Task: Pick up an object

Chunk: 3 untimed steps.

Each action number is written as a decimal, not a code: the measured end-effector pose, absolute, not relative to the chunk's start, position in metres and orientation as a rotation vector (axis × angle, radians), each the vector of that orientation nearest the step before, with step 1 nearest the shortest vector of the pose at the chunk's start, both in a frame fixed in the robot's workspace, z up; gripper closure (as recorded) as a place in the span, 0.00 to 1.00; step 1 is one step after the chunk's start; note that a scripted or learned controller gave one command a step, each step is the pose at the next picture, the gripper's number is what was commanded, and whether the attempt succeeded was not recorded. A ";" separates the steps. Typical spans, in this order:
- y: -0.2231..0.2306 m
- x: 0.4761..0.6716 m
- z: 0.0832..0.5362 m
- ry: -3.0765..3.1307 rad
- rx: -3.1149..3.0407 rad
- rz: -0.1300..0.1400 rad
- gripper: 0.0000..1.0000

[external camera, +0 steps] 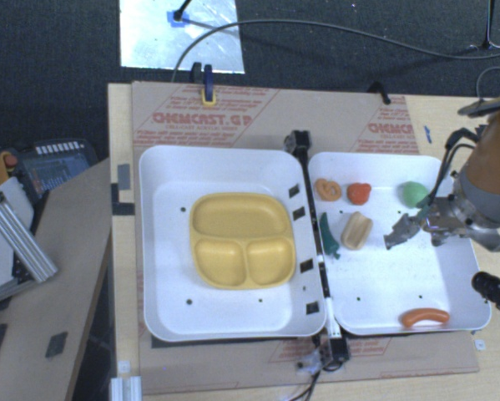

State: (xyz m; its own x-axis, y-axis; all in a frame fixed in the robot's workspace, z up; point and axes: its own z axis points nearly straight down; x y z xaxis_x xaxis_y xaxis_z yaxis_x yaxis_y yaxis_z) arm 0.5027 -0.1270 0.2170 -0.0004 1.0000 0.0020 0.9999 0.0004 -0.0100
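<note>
Left bin (162, 224) carries just a yellow divided tray (237, 239), three compartments, rigid-looking plastic. Wide and flat, so you'd only get it by pinching a rim; poor target.

Right bin (375, 307) has your candidates, all looking like small toy food, so likely light and hollow or foam. Against the left wall lies a dark green pod-shaped piece (325, 234), thin and tight to the wall; awkward. The tan bread-roll piece (356, 230) sits just beside it, elongated; take it across the short axis at mid-length. It's probably stiff enough not to squash. Behind it, the orange pretzel-like piece (328, 190) and the red piece (359, 193) sit close together, so there's a risk of nudging one while closing on the other. The green ball (413, 193) is round and likely slick; it'll roll unless centred. The orange sausage (425, 317) lies near the front wall, well apart from the rest; pinch it across the middle.

The hand (397, 236) hovers over the bin floor between roll and ball, holding nothing; I can't tell whether it's apart or together.
</note>
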 end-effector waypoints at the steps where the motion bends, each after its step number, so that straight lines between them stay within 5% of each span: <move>1: -0.127 0.505 0.222 -2.226 -2.218 -0.001 0.00; 3: -0.135 0.511 0.116 -2.221 -2.219 0.002 0.00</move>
State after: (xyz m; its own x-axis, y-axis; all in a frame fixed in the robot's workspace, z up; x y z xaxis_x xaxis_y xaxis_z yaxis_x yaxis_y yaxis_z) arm 0.5113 -0.1351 0.1158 -0.0008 1.0000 0.0010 1.0000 0.0008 -0.0026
